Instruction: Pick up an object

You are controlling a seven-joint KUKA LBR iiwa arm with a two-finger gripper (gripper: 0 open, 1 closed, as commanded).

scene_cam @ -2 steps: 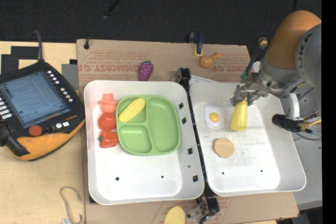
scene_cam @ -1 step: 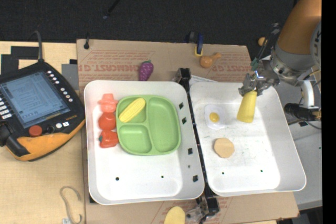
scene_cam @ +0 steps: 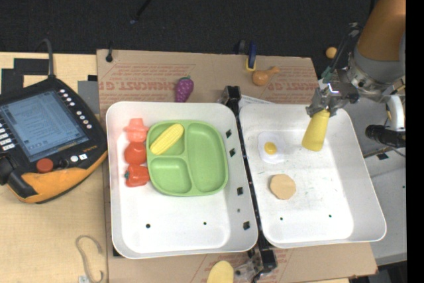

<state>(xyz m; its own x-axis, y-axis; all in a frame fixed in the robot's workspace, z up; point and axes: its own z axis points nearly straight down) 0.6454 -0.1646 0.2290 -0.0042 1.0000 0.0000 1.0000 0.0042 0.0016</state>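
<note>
My gripper point(scene_cam: 322, 107) is clamped on the top of the yellow bottle point(scene_cam: 316, 130), hanging tilted above the right bin point(scene_cam: 361, 199) at two o'clock, so the pick looks nearly done.

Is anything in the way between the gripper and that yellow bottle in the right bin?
Nothing visible. The gripper is already at the top of the yellow bottle, which hangs tilted over the right bin. The fried egg toy and the tan cookie lie lower and to the left, apart from it.
</note>
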